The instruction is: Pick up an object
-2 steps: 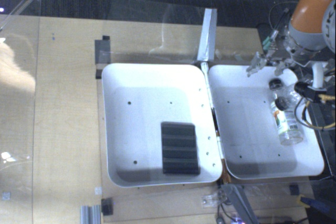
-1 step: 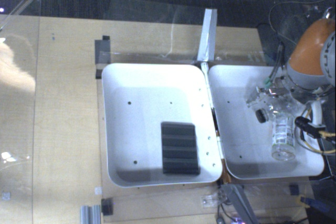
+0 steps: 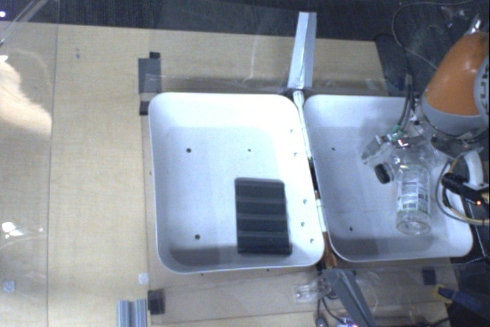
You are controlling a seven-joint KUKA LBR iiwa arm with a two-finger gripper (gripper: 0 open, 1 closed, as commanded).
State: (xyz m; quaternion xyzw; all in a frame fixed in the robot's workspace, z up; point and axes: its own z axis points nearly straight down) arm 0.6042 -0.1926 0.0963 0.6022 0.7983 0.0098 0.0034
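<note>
Down at the front of the left bin [image 3: 164,188], closest to the lens, a black ribbed block [image 3: 262,216] can be seen lying flat on the white floor, long side running front to back; nothing is touching it, and it hasn't been picked by anything as far as can be judged.

Moving right, a metal divider post [image 3: 304,50] is set at the back between the two bins; the right bin [image 3: 344,165] sits just beside the left one, rims touching along the middle.

Over in that right bin a clear plastic bottle [image 3: 414,195] is seen lying on the floor near the right wall, neck toward the back, base toward the front; it's see-through, so its outline is a bit hard to trace. The gripper [image 3: 392,145] is lowered right at the bottle's neck end, with the grey and orange arm [image 3: 459,80] coming in from the right; whether the fingers are spread or closed around the bottle can't be told, too much clutter and glare there.

So progress-wise: the approach seems done, with the tool brought down onto the bottle; nothing looks lifted yet, since the bottle appears to rest on the bin floor; the grab itself (if not made already) and the lift are probably what's left.
</note>
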